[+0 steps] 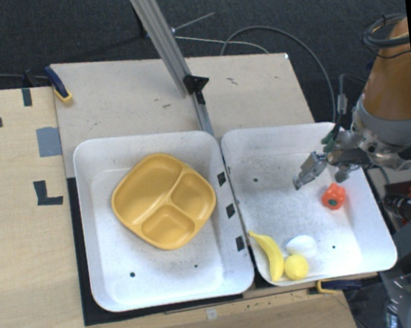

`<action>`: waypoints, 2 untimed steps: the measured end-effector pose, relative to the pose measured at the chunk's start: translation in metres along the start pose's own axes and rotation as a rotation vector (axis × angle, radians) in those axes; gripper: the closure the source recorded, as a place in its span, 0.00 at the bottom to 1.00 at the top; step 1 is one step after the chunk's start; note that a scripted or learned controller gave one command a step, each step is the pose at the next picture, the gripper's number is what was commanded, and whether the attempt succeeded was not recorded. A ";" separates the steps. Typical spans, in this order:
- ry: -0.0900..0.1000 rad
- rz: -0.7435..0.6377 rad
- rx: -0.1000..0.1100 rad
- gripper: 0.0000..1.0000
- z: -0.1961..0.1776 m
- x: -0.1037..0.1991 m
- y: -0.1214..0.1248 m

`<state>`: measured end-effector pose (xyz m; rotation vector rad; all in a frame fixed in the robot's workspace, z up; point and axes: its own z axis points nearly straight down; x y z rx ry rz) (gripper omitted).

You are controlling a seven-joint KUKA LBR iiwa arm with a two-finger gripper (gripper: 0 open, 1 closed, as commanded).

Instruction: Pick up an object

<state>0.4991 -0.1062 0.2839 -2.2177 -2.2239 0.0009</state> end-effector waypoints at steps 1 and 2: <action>0.000 0.000 0.000 0.00 0.000 0.000 0.000; 0.000 0.002 0.005 0.00 0.047 0.001 -0.009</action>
